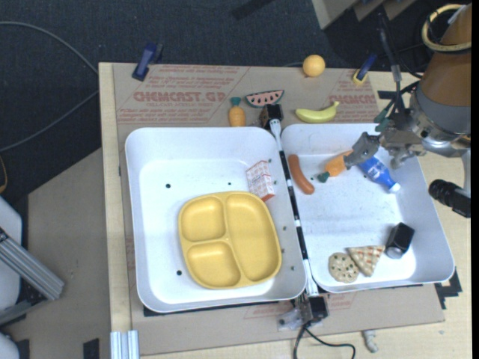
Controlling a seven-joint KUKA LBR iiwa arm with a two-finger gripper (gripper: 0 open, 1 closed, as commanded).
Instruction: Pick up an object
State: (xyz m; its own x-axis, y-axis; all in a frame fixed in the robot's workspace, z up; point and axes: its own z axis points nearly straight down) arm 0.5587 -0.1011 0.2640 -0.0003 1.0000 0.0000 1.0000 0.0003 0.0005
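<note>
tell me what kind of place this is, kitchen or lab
Most likely a robot lab test bench, not a kitchen. Two white bins sit on a board clamped to the bench, the food is toys such as a banana and a sausage, and a grey arm's gripper reaches in, above dark carpet.

Behind my two white bins (136, 200) the brown table (187, 92) bears a row of toy food: a small orange fruit with a green top (237, 115), a watermelon slice (266, 97) just beside it, and a yellow banana (317, 113) further right. An orange ball (314, 66) sits at the back edge. Blue clamps grip that edge, one left (147, 61), one right (365, 67). A pale cable (45, 40) curls over the dark floor.
</note>
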